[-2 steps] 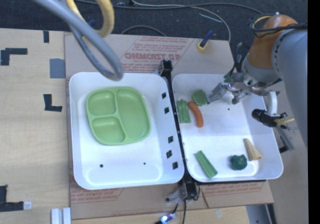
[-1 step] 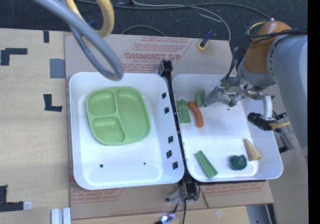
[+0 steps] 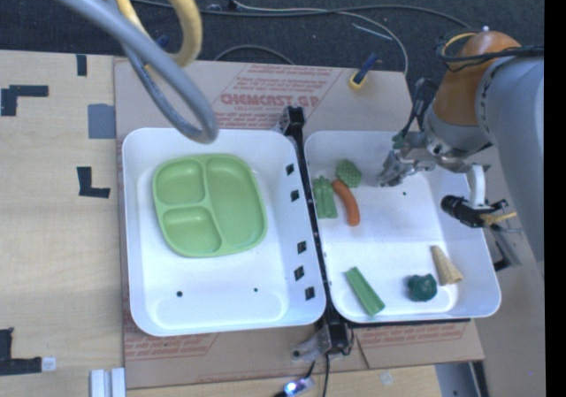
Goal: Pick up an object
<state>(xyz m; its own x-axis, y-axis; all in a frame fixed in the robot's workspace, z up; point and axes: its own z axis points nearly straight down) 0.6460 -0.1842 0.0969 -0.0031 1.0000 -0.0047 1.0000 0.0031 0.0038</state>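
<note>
The gripper (image 3: 395, 172) hangs in the upper part of the right bin (image 3: 460, 302), over bare white floor, and I cannot tell how it is set because it is small and dark from here. Nothing is in it. The nearest things are just to its left: a green bumpy piece (image 3: 348, 173), an orange carrot-like stick (image 3: 347, 201) and a green pod (image 3: 325, 198), lying close together. I think this crowding is the risk: a descent there may push one piece against another, or catch two. The green block (image 3: 363, 290), the dark green lump (image 3: 422, 286) and the cone (image 3: 446, 264) lie lower in the frame, well apart. The green divided plate (image 3: 210, 204) sits in the left bin (image 3: 141, 289).
</note>
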